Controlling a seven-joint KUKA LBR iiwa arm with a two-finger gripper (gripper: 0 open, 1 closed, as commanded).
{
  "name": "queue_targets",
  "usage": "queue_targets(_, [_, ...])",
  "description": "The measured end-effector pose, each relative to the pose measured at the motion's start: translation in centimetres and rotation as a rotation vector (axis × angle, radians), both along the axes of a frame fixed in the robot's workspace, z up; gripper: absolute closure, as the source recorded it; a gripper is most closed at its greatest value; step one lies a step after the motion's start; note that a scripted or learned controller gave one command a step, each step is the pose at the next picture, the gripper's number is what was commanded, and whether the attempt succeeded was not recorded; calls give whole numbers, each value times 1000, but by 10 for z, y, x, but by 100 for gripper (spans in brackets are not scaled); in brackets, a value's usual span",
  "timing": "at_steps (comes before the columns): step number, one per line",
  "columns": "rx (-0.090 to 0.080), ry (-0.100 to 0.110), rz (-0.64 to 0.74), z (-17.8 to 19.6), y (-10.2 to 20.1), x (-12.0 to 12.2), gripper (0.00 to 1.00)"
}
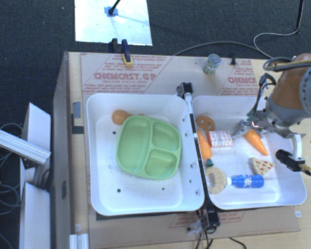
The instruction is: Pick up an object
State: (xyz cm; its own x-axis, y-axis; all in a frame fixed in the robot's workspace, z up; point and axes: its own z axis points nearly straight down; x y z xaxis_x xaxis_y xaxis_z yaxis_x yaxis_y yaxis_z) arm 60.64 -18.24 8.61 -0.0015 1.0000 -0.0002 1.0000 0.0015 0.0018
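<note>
Two white bins sit side by side on the table point(145, 71). Nearest the camera, in the right bin point(290, 196), lie a blue-handled brush point(233, 180) and a waffle-like wedge point(262, 166), close together. Beyond them, a red-and-white packet point(220, 138) and an orange carrot point(203, 144) lie against the divider, with a pretzel point(205, 122) just behind.

The gripper point(249, 126) is down in the right bin with a second orange carrot point(257, 141) just beside its tip. Whether the jaws are spread or pressed together cannot be told; the wrist hides them, and no object is seen between them. Target is judged to be this second carrot.

Risks, as judgement:
- Tapered, smooth carrot may squirt out sideways if the jaws close on the narrow end.
- Packet lies near; an off-centre descent could nudge it or catch both.
- Bin's back wall is close, leaving little room for correction.

The left bin point(101, 108), with a green divided tray point(147, 147) and an orange ball point(119, 116) behind it, appears uninvolved. Farthest back, a small jar point(212, 64) stands on the table.
</note>
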Motion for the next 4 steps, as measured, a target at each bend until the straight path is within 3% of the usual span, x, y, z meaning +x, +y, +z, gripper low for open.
queue_targets(1, [-1,-3,1,11,0,1,100])
queue_targets(2, [-2,-3,2,107,2,-9,100])
queue_targets(3, [1,-2,4,145,62,11,100])
queue_targets(4, [1,1,3,98,148,6,100])
